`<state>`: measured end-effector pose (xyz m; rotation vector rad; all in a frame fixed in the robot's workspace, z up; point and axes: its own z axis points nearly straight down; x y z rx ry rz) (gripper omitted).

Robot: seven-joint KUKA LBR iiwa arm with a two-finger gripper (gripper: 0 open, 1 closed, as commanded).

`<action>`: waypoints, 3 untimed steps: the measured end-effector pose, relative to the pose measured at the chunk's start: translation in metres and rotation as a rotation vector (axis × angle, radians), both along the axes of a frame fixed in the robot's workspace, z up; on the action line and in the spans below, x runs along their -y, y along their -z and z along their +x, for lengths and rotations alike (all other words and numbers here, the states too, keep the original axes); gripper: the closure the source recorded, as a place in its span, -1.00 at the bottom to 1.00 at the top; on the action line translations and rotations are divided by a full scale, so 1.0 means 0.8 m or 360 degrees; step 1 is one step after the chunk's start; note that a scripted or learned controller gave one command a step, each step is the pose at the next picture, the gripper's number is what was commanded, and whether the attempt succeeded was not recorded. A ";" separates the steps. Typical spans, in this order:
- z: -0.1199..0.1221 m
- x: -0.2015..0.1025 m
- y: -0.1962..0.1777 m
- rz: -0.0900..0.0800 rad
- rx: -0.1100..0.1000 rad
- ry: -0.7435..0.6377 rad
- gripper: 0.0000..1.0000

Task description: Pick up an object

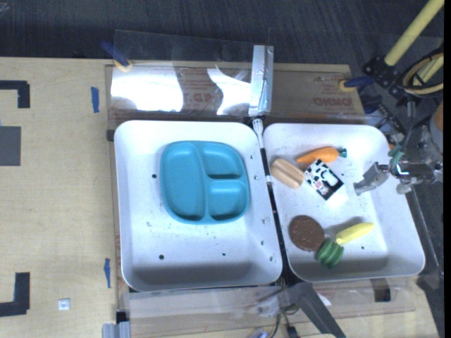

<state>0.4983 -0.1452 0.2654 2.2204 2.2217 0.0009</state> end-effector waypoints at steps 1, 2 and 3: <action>0.107 -0.008 0.122 0.0002 -0.0016 0.0178 -1.00; 0.077 0.012 0.165 0.0002 -0.0006 -0.0069 -1.00; 0.147 -0.035 0.221 0.0002 0.0009 0.0063 -1.00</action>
